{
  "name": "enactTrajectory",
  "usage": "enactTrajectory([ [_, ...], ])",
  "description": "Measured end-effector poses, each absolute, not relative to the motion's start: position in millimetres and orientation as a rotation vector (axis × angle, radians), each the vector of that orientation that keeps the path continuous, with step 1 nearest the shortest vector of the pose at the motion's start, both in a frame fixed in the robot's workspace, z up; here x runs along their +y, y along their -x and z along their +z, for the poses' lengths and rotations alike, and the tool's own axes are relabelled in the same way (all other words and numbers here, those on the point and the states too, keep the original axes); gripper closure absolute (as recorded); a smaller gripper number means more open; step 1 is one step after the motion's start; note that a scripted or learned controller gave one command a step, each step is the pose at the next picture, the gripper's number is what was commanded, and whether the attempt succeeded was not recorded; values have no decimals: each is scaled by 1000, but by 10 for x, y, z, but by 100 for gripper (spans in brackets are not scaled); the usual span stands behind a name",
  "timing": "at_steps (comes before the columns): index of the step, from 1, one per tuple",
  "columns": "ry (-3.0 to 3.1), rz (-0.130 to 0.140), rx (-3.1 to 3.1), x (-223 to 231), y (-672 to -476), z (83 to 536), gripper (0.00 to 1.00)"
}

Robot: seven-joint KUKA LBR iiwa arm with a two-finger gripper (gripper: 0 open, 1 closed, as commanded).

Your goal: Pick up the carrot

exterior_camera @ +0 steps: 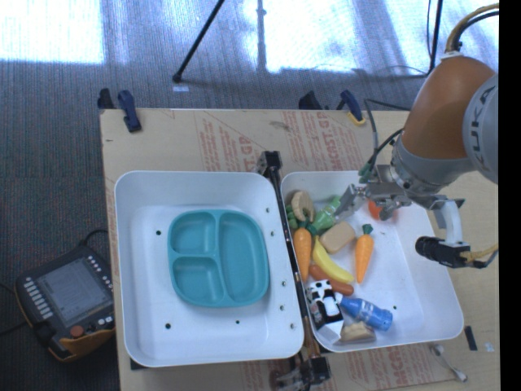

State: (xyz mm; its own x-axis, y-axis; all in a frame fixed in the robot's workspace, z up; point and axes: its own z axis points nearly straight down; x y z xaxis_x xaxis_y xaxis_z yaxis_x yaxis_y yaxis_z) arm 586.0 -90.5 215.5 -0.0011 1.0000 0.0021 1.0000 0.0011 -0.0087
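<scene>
Orange plastic carrots numbered two in the camera view, both in the right-hand shallow white bin (423, 316). One orange carrot with a green top (364, 253) lay near the bin's middle, long axis close to upright in the view, top toward the far rim. The second orange carrot (303, 252) lay by the bin's left wall on a like axis.

The two-finger pincer (383, 200) hung over the bin's far part, above something red-orange that could not be identified. Whether it was released or clenched could not be told. The middle carrot lay just beside it, toward the near rim and slightly left, and was judged the closer candidate.

Also counted: one yellow banana (329, 264), one blue bottle (368, 312), one tan block (337, 237). The left white bin (138, 300) held one teal divided plate (218, 257).
</scene>
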Motion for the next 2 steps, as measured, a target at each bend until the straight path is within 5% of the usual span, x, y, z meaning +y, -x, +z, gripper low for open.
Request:
enactTrajectory([
  [1, 2262, 9, -2166, -1489, -5794, 950, 0],
  [2, 2260, 11, -2160, -1481, -5797, 1025, 100],
])
